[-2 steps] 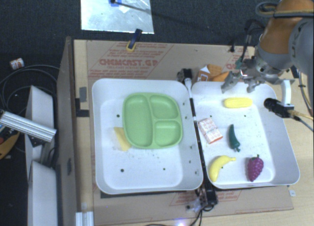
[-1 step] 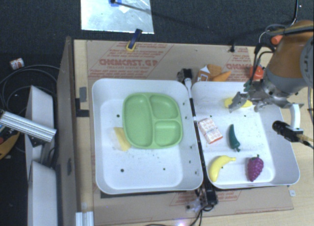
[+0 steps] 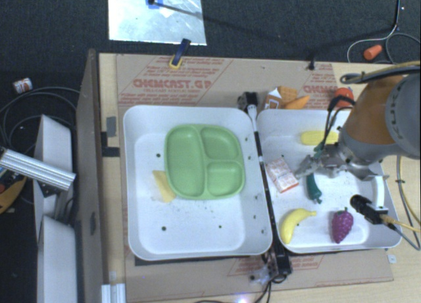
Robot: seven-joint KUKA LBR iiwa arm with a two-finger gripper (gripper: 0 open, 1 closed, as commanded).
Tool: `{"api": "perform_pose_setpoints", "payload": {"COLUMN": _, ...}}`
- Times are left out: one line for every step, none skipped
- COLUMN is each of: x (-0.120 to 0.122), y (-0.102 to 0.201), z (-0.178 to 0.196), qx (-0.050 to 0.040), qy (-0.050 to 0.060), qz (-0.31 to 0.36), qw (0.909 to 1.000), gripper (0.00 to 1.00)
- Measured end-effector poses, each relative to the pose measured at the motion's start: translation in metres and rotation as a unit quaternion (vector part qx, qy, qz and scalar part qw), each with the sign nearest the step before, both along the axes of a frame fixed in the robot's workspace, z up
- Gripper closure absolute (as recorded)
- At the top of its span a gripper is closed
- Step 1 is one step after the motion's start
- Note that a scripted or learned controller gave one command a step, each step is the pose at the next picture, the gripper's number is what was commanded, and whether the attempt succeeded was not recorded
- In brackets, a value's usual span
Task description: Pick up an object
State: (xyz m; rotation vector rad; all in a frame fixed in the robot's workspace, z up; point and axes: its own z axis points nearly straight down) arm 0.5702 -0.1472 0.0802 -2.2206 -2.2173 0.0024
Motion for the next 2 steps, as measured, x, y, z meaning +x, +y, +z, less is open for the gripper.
{"api": "perform_pose_setpoints", "payload": {"x": -0.031, "y": -0.015, "z": 0.004, "qx": -0.0007, "qy": -0.001, "qz": 0.0, "qw": 1.0, "gripper": 0.0}}
{"api": "perform_pose_setpoints", "payload": {"x": -0.028, "y": -0.013, "z": 0.015, "qx": -0.0008, "qy": -0.003, "qz": 0.001, "qw": 1.0, "gripper": 1.0}}
